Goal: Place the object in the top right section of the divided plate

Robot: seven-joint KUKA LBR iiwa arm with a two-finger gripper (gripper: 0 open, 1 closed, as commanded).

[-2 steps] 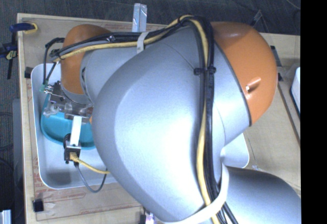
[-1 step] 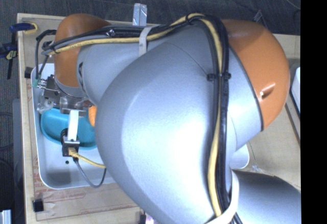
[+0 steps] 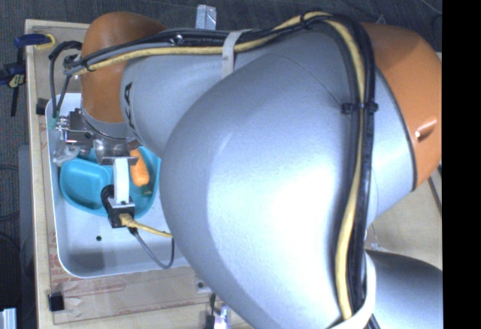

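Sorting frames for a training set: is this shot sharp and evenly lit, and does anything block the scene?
Camera view: sharp enough, soft even light, no harsh glare; the grey arm looms close and covers most of the bench, leaving the blue divided plate and an orange object partly visible in the white bin.

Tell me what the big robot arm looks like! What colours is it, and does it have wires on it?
The arm is fat, round and smooth, mostly shiny silver-grey. It has orange bands, one near the wrist and one further back. A yellow cable and a black one run together along its back, held down by clips and a pale strap. Near the wrist, thin black wires loop out.
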